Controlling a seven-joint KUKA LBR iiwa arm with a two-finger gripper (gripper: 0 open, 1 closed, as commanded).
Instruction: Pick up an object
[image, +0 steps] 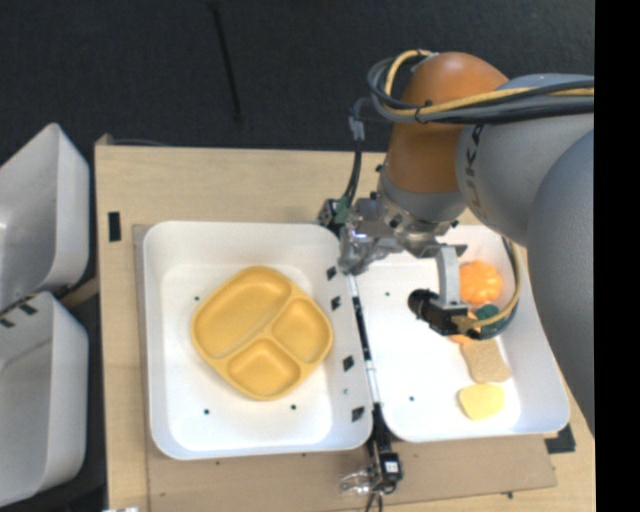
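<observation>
Tan bench (120, 400) over dark floor (150, 60) bears left bin (165, 410), right bin (420, 390)

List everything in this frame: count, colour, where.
bench: 1, light wood, under both bins
left bin: 1, white, left half of the bench
right bin: 1, white, right half, beside the left bin
plate: 1, yellow, three compartments, middle of the left bin
ball: 1, orange, right bin, far right part, under the arm
flat piece: 1, tan, right bin, nearer than the ball
small piece: 1, pale yellow, right bin, just in front of the flat piece
tubs: 2, white, off the bench at the left edge
arm: 1, grey with orange band, in from the right over the right bin
hand: 1, grey metal, over the far end of the seam between the bins
</observation>
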